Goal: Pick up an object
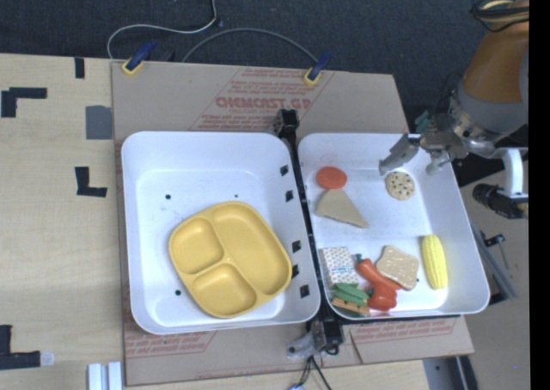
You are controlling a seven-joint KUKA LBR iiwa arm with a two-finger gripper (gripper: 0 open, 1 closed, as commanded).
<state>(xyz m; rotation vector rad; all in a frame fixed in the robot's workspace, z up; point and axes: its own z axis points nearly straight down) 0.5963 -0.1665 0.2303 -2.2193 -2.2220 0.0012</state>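
The right bin holds toy food: a red round piece, a tan wedge, a round cookie, a yellow corn cob, a toast slice, a checkered cracker, and a red and orange piece beside a green one. My gripper hangs open over the bin's far right edge, just above the cookie, with nothing between its fingers.
The left bin holds a yellow divided plate. Both bins rest on a cardboard sheet held by clips at the back. A cable runs across the dark floor behind.
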